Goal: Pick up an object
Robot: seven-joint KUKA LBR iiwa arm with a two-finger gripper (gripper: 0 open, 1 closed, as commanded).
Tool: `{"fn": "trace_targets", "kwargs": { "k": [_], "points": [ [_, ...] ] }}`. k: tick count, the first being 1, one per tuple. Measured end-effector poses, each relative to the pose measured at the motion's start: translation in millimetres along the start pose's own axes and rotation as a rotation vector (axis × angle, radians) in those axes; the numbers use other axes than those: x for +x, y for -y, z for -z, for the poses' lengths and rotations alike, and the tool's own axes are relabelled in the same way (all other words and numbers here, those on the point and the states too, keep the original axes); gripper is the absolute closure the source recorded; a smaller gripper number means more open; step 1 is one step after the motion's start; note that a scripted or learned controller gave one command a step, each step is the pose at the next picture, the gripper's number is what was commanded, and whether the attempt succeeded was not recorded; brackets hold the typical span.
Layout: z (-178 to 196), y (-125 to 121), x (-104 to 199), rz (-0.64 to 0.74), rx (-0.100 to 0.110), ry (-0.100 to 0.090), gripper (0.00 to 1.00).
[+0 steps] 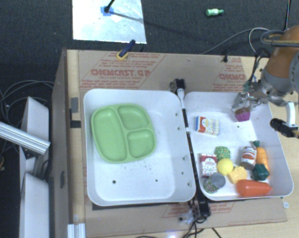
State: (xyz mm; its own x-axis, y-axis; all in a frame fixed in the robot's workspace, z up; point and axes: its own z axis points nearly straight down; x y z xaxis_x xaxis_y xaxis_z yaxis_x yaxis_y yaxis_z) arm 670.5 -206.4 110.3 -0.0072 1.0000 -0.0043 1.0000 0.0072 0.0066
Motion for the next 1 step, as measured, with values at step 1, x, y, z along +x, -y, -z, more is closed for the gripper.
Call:
{"fn": "trace_targets", "kwargs": {
  "k": [1],
  "points": [
    [13.1, 0.2, 76.9, -0.002, 0.003, -0.005, 1.0]
  ]
}}
